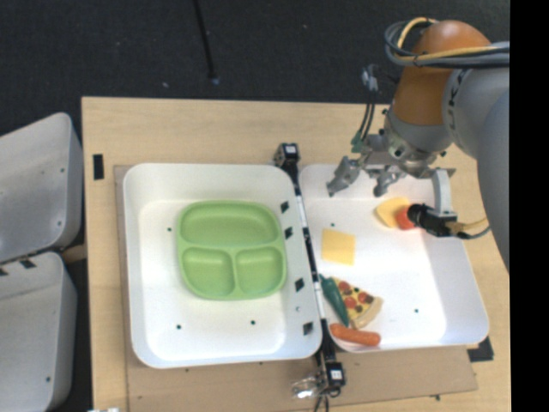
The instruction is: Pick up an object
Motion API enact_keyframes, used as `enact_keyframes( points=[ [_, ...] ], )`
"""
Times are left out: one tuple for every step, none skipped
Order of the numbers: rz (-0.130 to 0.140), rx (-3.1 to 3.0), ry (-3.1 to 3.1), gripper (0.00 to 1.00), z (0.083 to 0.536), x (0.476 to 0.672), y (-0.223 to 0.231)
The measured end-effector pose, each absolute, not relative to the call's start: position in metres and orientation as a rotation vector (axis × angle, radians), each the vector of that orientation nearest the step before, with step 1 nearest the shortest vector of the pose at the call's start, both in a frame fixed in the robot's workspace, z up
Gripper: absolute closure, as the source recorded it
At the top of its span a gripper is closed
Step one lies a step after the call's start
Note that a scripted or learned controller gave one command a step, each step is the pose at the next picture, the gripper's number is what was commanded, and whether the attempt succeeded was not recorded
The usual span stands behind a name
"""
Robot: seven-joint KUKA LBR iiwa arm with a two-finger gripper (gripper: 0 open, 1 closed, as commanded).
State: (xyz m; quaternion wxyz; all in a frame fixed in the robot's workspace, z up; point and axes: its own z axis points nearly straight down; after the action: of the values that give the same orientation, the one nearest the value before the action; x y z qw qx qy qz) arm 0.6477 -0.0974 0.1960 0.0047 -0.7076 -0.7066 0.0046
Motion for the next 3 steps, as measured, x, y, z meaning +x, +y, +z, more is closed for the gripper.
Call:
enact_keyframes(
  points=[
    [-0.002, -2.222, -2.223, 0.0, 0.205, 0.651, -0.097],
    [0.005, -2.22, -2.222, 0.0, 0.154, 0.66, -0.102],
    [0.005, -2.221, -2.221, 0.0, 0.102, 0.66, -0.103]
  ],
)
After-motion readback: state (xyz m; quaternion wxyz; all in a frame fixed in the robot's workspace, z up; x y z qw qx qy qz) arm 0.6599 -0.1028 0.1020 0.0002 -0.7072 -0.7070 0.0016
